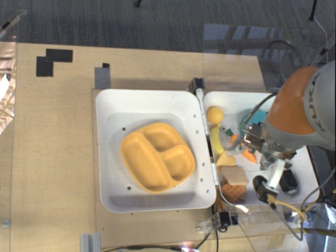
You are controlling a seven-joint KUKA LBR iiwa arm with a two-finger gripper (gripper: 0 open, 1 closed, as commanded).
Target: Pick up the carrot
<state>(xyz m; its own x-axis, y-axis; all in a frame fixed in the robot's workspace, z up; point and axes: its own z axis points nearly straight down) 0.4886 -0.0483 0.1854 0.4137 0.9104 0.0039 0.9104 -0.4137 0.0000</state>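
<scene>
Camera view, carrot (248,154) half hidden under arm (294,114)

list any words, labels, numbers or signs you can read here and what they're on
"KU": large dark letters, cut off at the frame edge, on the grey casing of the robot arm above its orange band.
No readable text on the yellow three-compartment plastic tray, the two shallow white bins, the wooden bench or the black squares stuck on it.
</scene>
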